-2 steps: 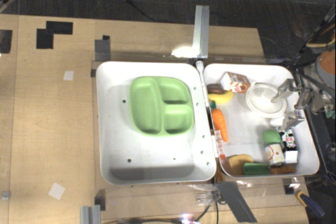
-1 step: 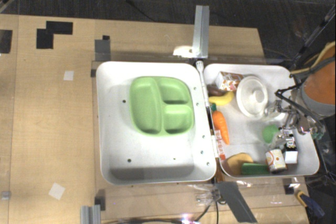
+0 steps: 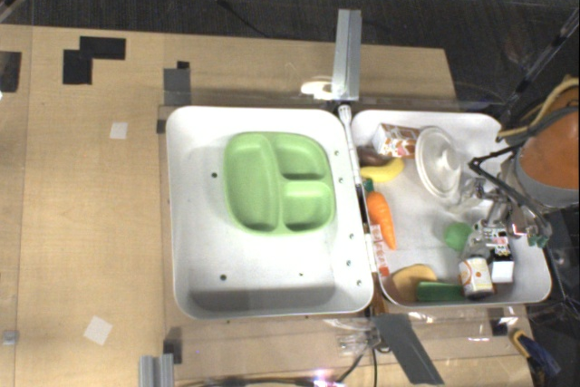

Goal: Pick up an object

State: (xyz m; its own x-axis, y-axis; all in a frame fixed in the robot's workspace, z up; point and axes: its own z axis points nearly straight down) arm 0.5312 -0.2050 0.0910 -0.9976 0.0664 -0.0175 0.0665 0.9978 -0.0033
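Note:
The right bin (image 3: 399, 240) holds several objects: a carrot (image 3: 381, 218), a banana (image 3: 382, 169), a snack packet (image 3: 395, 140), a clear glass cup (image 3: 439, 163), a small green block (image 3: 456, 236), a tan round piece (image 3: 412, 276), a dark green piece (image 3: 440, 292) and a small printed carton (image 3: 477, 276). My gripper (image 3: 494, 236) hangs low over the right side of this bin, just right of the green block and above the carton. The orange band of the arm (image 3: 551, 157) is behind it.
The left bin (image 3: 195, 195) holds a green divided plate (image 3: 276, 181). A metal post (image 3: 347, 50) rises behind the wall between the bins. Cables (image 3: 494, 163) loop beside the wrist near the glass cup. Wooden bench surface (image 3: 82, 222) lies to the left.

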